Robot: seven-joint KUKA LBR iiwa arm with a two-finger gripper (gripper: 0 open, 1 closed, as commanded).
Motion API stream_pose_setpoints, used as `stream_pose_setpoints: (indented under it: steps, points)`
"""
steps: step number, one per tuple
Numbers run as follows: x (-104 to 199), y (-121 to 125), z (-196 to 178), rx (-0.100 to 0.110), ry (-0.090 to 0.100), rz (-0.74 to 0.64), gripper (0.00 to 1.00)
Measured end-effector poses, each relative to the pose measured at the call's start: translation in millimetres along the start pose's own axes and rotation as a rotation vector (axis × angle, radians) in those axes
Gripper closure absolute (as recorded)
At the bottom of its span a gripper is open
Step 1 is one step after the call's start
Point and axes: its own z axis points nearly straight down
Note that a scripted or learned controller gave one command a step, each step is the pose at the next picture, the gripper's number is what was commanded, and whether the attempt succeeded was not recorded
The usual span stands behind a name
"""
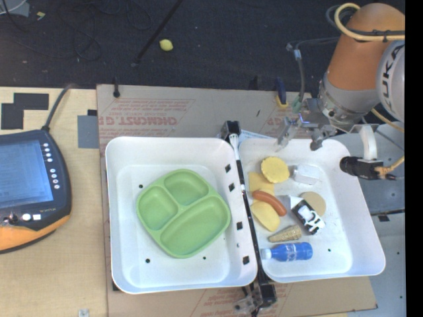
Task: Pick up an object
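The right bin (360, 243) holds several small items: a round yellow piece (275, 170), a white lump (307, 174), a red sausage (269, 201), a yellow wedge (264, 215), a tan disc (315, 201), a black-and-white block (308, 216), a waffle cone (284, 234) and a blue bottle (291, 251). My gripper (300, 140) hangs over that bin's far rim, above and behind the yellow piece and the white lump. It is open, with nothing between its fingers (284, 137).
The left bin (122, 243) contains a green divided plate (184, 211). A black divider (241, 197) runs between the bins. A tablet (26, 183) lies at the far left on the bench. A small yellow ball (166, 44) sits on the dark floor behind.
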Motion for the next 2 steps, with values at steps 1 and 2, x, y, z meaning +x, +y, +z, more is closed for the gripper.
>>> stream_pose_setpoints:
  steps: [1, 2]
  points:
    - [-9, -56, 125, 0.015, 0.003, 0.003, 0.0]
    - [-18, -65, 155, -0.015, -0.001, -0.002, 0.0]
